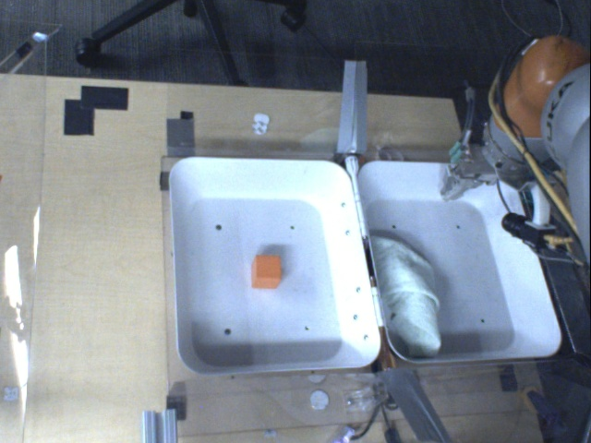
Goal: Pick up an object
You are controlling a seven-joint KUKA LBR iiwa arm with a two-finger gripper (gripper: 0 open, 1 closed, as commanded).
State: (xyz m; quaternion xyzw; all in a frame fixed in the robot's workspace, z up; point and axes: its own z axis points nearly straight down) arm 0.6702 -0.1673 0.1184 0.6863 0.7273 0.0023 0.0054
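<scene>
A small orange cube (pixel 267 271) lies near the middle of the left white bin (pixel 199 335). A pale, rolled-up cloth-like bundle (pixel 406 295) rests along the left wall of the right bin (pixel 517 330). My gripper (pixel 459 181) hangs over the far rim of the right bin, well apart from both objects, with the arm's orange band (pixel 540 67) at the upper right. Nothing shows between its fingers.
A metal divider post (pixel 351 109) stands behind the seam between the bins. The wooden bench (pixel 92 275) stretches to the left. Cables (pixel 531 224) trail beside the arm at the right bin's right wall. An office chair base (pixel 194 7) sits on the floor beyond.
</scene>
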